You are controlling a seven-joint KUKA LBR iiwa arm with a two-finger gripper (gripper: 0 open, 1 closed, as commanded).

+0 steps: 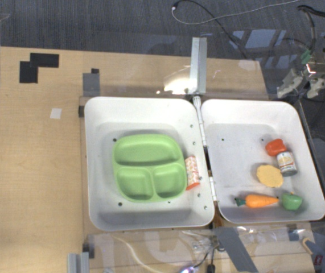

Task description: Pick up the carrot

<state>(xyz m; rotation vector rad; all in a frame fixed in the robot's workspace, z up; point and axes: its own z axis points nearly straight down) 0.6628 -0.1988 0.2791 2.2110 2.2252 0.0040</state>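
Carrot (258,201) lies nearest the lens, flat on the floor of the right bin (236,152), by its front wall, orange body w/ a dark green stub at one end. Gripper (310,75) sits at the far right corner of the view, outside the bin & beyond its back rim; whether it is spread or pressed together cannot be told, since the metalwork is small & cluttered. Relative to the gripper, the carrot is well apart: toward the camera and somewhat to the view's left, across the whole depth of the bin.

Neighbours, all nearer the gripper than the carrot is:
- green piece (291,201), just beside the carrot's tip, possibly touching.
- yellow disc (270,176), just behind the carrot.
- small jar (286,163) & red piece (275,147), further back again.

Left bin (145,112), further left from the gripper, holds a green tray (149,166) w/ a small packet (192,172) at its edge; neither bears on the task.

Step in hand, as judged: approach not yet begun; nothing is gripped. Next move calls for travel over the rim to above the carrot's mid-body, fingers set across its narrow width, then a straight descent. Risk: the green piece & disc crowd it, so a finger may nudge them.
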